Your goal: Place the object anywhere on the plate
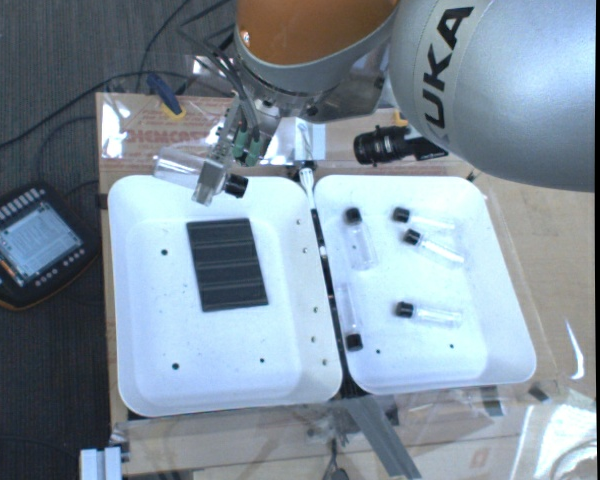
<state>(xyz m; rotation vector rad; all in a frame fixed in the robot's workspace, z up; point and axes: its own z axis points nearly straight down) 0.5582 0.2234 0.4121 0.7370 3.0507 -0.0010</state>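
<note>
Camera view: one arm in play, reaching in over the far side of the bench.
Near edge, right bin [430,366]: a loose vial [427,314] lies across the near half, black cap pointing toward the middle wall.
Middle wall: a second vial [348,320] hugs the right bin's inner wall, long axis near-to-far, cap at the near end.
Left bin [175,358]: the near half is bare white floor.
Plate [227,264]: dark and ribbed, lying flat about mid-bin, long axis near-to-far, with nothing on it.
Far half, right bin: three more vials [433,247] lie scattered there, well apart from the plate.
Gripper [212,183]: it hangs over the far edge of the left bin, fingers closed onto a vial.
Held vial [177,168]: that's the task's thing. The clear body sticks out one side of the fingers and the black cap out the other, with its long axis running along the far edge, crosswise to the plate.
Key relation: the plate lies just nearward of the gripper, slightly toward the middle wall. By my reckoning it's a short carry toward the near edge, then a lowering.
In the way: nothing sits between gripper and plate.
Risk: a round vial may roll once let go, though the ribs could check it.
Off the bench: a pendant [28,245] lies on the floor beyond the left bin's outer edge.
</note>
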